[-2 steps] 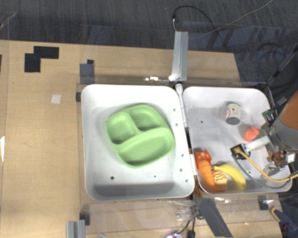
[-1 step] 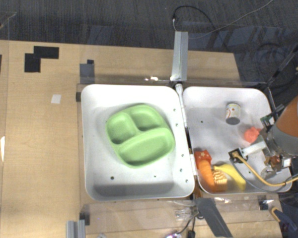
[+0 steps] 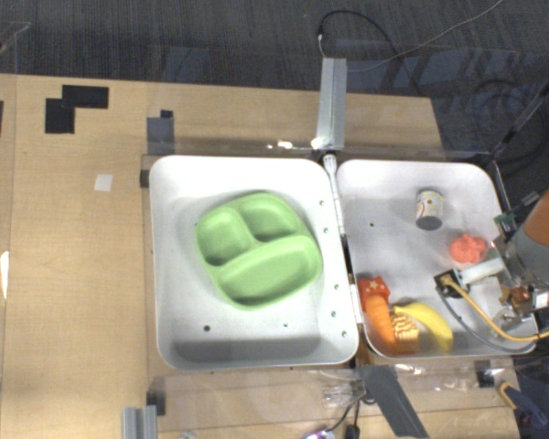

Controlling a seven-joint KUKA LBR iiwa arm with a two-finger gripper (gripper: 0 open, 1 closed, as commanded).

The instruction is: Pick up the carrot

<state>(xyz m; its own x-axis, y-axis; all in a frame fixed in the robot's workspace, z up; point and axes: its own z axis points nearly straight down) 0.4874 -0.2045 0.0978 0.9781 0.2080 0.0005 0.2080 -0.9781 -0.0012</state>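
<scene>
Lit evenly from above, diffuse, moderately bright. Whites of left bin (image 3: 169, 245) near washed out; soft grey shadow pooled along its near wall. Gentle shading only in hollows of green plate (image 3: 256, 245). Small glint at far rim where the 2 bins meet. Dim over dark floor (image 3: 165, 26) at top. Soft throughout, low detail; carrot (image 3: 377, 316) edges smeared into neighbours.

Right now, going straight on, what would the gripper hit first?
Likely the right bin, its bare floor by the right wall; the gripper seems to point downward, but depth is unclear.
</scene>
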